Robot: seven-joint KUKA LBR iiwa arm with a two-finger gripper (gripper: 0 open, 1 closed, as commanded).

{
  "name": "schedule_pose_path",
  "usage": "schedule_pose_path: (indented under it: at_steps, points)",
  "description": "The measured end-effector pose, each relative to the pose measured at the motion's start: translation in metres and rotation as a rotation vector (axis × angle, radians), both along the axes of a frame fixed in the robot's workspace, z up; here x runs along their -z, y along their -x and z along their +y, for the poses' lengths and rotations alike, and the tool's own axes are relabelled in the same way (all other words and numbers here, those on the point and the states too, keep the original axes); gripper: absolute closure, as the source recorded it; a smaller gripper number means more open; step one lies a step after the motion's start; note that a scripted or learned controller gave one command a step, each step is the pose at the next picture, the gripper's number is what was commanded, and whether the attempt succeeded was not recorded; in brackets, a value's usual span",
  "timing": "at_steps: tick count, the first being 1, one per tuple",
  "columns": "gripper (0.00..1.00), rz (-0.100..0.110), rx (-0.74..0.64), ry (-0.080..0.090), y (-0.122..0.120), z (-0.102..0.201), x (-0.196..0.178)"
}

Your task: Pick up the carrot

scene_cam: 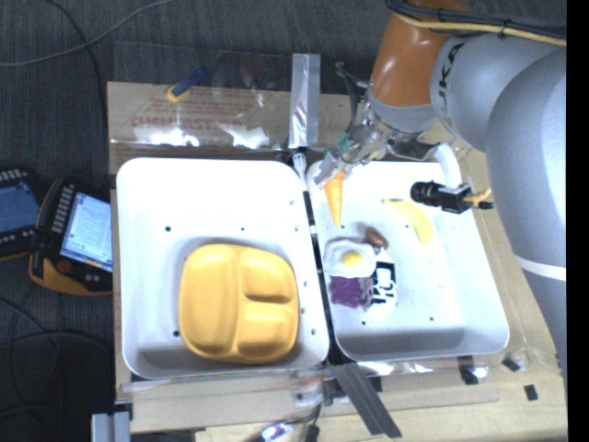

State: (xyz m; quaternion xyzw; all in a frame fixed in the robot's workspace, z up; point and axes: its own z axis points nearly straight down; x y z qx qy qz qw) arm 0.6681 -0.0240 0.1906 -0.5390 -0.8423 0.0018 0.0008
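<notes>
The carrot (335,197) is an orange cone with its broad end up and its tip pointing toward the front, at the back left corner of the right bin (460,330), close to the wall between the bins. My gripper (337,166) comes down from the orange-banded wrist (409,58) right over that broad end. Its fingers are closed on the carrot's top. Whether the carrot's tip rests on the bin floor is unclear.
The left bin (147,201) holds a yellow divided plate (241,300). In the right bin lie a toy fried egg (351,258), a purple piece (347,290), a black-and-white piece (385,284), a small brown item (375,237) and a pale yellow strip (412,219).
</notes>
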Motion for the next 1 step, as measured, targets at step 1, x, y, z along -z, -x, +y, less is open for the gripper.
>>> schedule_pose_path:
  at_steps: [1]
  points:
    - [1.0,-0.003,-0.15,0.002,-0.0007,-0.0178,-0.0422]
